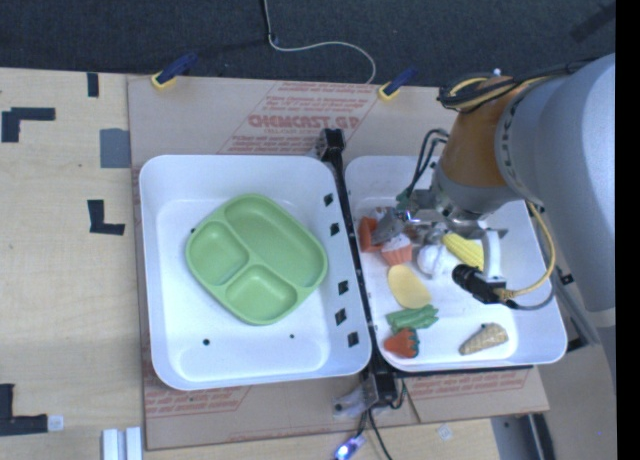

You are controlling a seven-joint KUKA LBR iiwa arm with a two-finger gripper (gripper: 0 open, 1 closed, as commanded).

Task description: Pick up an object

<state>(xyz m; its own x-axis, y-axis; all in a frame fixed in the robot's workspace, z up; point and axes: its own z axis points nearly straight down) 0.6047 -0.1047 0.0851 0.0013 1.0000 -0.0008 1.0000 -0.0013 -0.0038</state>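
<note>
From above, we see the grey arm's two-finger gripper point(412, 231) lowered into the right white bin point(540, 343) among toy foods, near an orange-red piece point(371, 234) and a yellow oval point(408, 286). We cannot tell its jaws' state; it seems mid-approach, needing a closing grasp next.

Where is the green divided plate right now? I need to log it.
In the camera view, the green divided plate lies in the left white bin, roughly centred, across the divider from the right bin of toy food.
</note>
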